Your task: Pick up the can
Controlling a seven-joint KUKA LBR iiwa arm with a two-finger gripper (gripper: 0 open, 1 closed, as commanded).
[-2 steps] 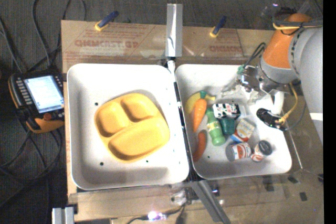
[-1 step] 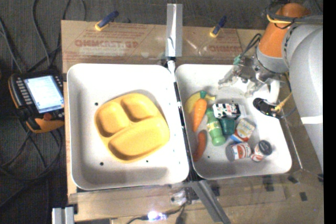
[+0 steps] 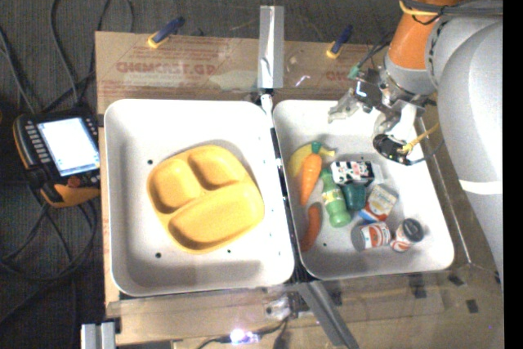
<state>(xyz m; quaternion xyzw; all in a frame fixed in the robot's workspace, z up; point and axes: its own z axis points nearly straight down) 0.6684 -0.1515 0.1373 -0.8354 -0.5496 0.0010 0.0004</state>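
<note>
A small red and white can (image 3: 373, 237) lies on its side near the front of the right bin (image 3: 433, 257). A second small can (image 3: 407, 232) with a dark top lies just to its right. My gripper (image 3: 353, 100) hangs over the far edge of the right bin, well behind both cans, with nothing seen in it. The grey arm with its orange band (image 3: 426, 16) reaches in from the upper right.
Crowded in the right bin are a banana (image 3: 301, 157), two carrots (image 3: 308, 176), a green bottle (image 3: 335, 203), a black and white box (image 3: 352, 171), a teal cup (image 3: 355, 194) and a small packet (image 3: 381, 201). The left bin (image 3: 122, 176) holds a yellow divided plate (image 3: 204, 196).
</note>
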